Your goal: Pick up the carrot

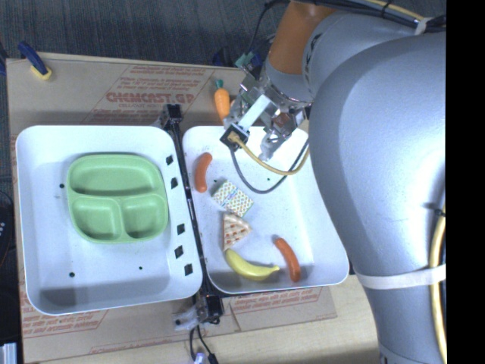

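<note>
The carrot (220,101), orange with a small green top, lies on the brown cardboard just beyond the far left corner of the right bin (322,226). It is outside the bin. My gripper (271,141) hangs over the far end of the right bin, to the right of the carrot and a little nearer the camera. Nothing shows between its tips, and the wrist hides much of it.
The right bin holds an orange sausage (201,171), a checkered block (232,198), a pizza slice (235,230), a banana (250,267) and a second sausage (288,258). A green divided plate (117,196) sits in the left bin (38,264). A blue and yellow clip (34,61) lies far left.
</note>
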Tool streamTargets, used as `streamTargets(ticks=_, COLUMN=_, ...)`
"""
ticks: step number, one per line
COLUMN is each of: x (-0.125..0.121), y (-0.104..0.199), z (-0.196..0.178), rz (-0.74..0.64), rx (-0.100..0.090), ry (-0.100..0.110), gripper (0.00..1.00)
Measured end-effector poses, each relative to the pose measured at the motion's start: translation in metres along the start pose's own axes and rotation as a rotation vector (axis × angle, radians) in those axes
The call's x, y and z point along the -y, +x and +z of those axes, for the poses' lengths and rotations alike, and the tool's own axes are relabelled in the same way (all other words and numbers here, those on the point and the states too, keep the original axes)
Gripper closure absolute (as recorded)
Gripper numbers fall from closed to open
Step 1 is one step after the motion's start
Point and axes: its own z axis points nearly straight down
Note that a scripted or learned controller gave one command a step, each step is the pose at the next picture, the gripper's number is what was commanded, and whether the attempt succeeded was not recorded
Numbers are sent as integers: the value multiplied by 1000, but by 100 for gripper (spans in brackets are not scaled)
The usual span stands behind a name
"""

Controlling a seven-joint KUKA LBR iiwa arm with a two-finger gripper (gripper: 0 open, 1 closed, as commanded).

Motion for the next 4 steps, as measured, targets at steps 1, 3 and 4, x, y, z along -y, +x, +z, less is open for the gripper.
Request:
streamTargets(ticks=1, x=-25, y=-35, z=141, rz=-14, rx=4, ry=2, gripper=0)
streamTargets(ticks=3, x=-12, y=-19, z=18, rz=463, rx=0, ry=0, gripper=0)
streamTargets(ticks=4, x=-16, y=-58, z=141, rz=464, rx=3, ry=3, gripper=0)
